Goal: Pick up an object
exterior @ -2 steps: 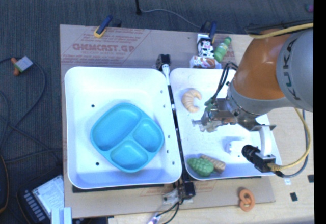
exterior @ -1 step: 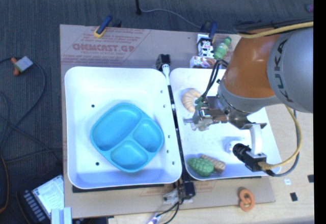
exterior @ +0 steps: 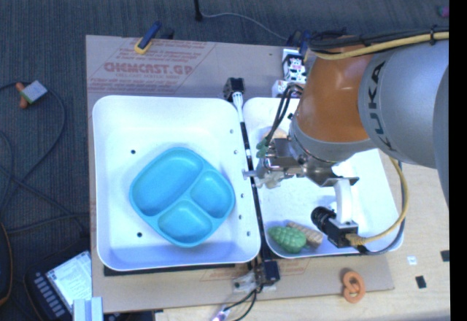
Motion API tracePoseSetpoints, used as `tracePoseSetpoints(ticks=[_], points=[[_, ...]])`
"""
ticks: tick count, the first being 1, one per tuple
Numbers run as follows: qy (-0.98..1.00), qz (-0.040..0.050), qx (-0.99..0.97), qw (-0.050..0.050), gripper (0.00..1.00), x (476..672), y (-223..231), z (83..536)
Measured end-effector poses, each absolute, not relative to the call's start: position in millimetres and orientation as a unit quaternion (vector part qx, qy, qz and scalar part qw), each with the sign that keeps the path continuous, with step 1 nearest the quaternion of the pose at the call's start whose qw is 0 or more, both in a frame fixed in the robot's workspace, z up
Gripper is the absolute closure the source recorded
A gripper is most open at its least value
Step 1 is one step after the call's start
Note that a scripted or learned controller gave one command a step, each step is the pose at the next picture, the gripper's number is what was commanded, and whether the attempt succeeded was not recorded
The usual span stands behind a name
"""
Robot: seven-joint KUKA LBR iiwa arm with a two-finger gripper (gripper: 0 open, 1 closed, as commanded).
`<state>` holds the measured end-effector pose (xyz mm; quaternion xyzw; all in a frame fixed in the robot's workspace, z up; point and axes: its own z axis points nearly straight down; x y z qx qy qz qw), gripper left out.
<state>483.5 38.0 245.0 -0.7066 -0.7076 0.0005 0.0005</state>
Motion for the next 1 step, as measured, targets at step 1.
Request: tracePoseSetpoints(ticks=[1], points=[[-0.708,0.0009,-0.707,0.001,1.0,483.3,78.2,240.5]])
